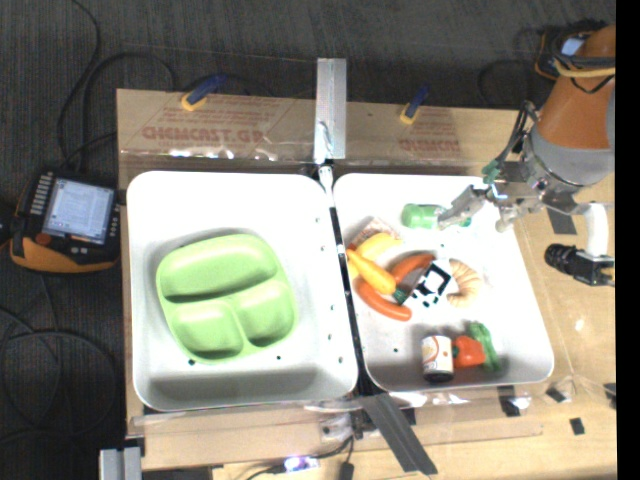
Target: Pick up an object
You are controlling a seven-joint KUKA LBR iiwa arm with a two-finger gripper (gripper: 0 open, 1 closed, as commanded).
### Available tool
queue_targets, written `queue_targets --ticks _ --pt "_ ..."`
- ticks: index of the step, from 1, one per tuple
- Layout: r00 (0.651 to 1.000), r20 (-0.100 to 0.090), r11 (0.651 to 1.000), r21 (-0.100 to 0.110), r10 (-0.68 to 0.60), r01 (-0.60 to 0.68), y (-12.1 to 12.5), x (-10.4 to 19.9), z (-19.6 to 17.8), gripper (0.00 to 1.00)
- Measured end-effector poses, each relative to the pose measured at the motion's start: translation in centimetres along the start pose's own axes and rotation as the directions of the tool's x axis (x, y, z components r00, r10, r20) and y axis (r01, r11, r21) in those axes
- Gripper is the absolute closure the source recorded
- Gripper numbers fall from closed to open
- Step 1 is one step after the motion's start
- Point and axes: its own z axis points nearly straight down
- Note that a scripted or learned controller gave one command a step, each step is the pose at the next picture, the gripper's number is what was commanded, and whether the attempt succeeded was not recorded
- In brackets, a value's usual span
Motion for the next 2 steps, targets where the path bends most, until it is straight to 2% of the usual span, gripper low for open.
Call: queue_targets --ticks 1,2 --pt "0.999 0.002 0.999 -0.004 0.049 -0.049 -1.7 2.8 14.2 0.0" --pt "0.999 0.0 0.999 -0.009 0.048 -0.048 -1.5 2.9 13.0 1.0"
